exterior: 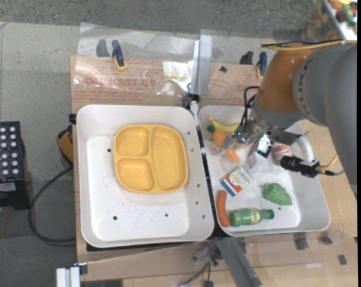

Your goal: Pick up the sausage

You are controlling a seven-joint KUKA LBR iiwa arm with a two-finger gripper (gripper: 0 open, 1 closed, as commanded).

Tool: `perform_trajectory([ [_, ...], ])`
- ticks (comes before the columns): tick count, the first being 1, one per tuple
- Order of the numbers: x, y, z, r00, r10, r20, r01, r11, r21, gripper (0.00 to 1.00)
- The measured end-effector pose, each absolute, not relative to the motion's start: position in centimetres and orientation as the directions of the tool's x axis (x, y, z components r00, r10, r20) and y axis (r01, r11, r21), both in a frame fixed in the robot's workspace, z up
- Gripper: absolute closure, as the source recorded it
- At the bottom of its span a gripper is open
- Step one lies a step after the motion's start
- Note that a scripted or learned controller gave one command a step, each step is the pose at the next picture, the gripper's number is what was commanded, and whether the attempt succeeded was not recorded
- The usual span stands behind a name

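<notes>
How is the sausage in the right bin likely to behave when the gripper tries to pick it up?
The sausage looks smooth and rounded, so it may slip or roll between fingers. It lies against the right bin wall beside the green bottle, so there is probably little room. It seems light, probably a toy.

Grey speckled floor (37, 52) around wooden bench (138, 79)

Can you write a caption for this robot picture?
Gripper hovers over toy food in the right bin; the sausage lies untouched.
</notes>
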State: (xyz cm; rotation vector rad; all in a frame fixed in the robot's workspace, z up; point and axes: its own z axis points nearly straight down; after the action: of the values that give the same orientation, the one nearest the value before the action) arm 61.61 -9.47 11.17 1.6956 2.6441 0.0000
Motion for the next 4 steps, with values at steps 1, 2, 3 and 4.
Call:
perform_trajectory([
  [1, 66.1, -10.8, 9.6, -0.842, 0.540, 0.008, 0.540, 0.842, -0.006, 1.00],
  [2, 57.8, -13.4, 9.2, -0.414, 0.910, -0.001, 0.910, 0.414, -0.002, 1.00],
  [3, 57.8, -13.3, 9.2, -0.414, 0.910, 0.000, 0.910, 0.414, -0.002, 0.00],
  [4, 55.5, -10.4, 9.3, -0.403, 0.915, -0.002, 0.915, 0.403, -0.001, 0.00],
])
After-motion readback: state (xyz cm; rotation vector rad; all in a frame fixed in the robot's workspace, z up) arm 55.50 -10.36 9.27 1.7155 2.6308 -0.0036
